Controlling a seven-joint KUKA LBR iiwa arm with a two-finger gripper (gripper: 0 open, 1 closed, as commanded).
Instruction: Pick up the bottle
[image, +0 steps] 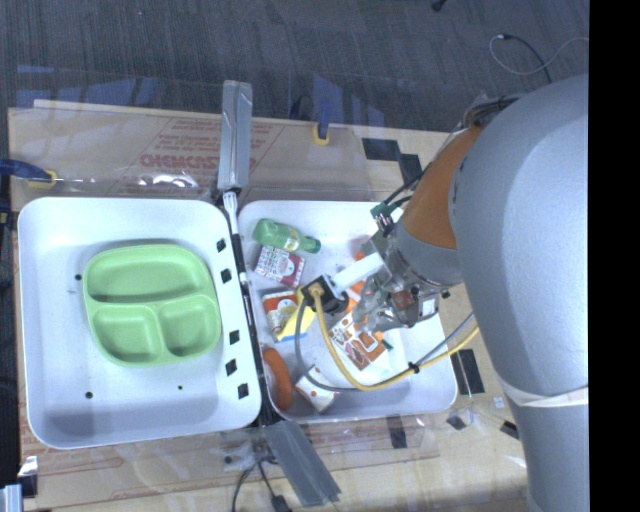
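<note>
The bottle (284, 237) is green with a lighter cap end and lies on its side at the far left of the right bin (437, 398). My gripper (382, 308) hangs low over the middle of that bin, right of the bottle and well apart from it. Just below the gripper lies an orange and white packet (357, 342). The grey arm with its orange band comes in from the right and hides the bin's right side.
A red and white packet (278, 265) lies just under the bottle. An orange packet (281, 308), a brown-orange oblong thing (279, 381) and a small white cup (316, 393) lie along the right bin's left and front. The left bin (50, 330) holds a green divided plate (152, 303).
</note>
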